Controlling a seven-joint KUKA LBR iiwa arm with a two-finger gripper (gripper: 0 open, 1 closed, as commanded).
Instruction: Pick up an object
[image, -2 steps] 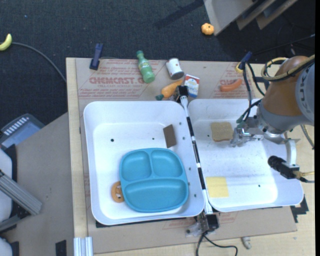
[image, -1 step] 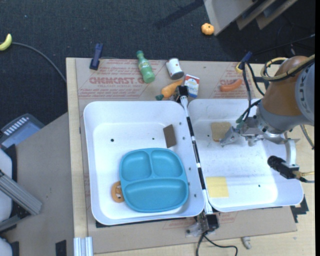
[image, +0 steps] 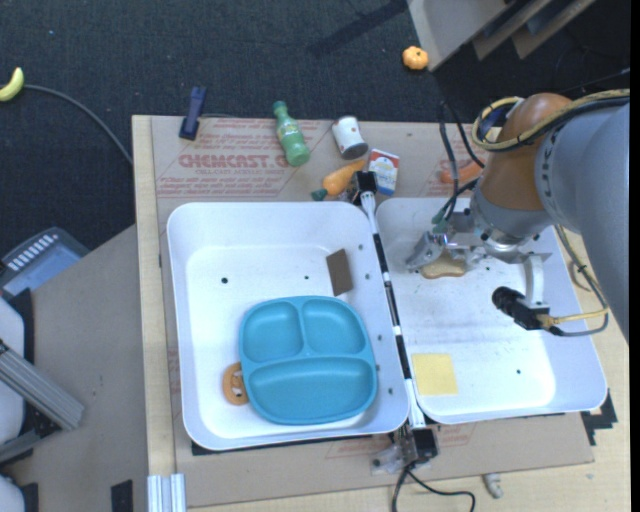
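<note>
Grey metal gripper, carried by the grey arm with its orange band, is lowered into the far part of the right-hand shallow white bin; whether it is wide, narrow or closed cannot be told from this slant. A small tan, flattish object lies on the bin floor directly at the gripper's tip, touching or just beside it, and appears the likeliest target. Nothing is seen lifted, so the pick is judged not yet done: grasp and raise remain. A pale yellow square sponge-like pad lies nearer the camera in the same bin, well apart. In the left white bin rest a blue plastic three-compartment plate, a small brown rectangular block, and an orange-brown round piece tucked against the plate's left edge. Behind the bins, on the counter's board, red lettering reads roughly "CHEMCAST"; a green bottle lies nearby.
</note>
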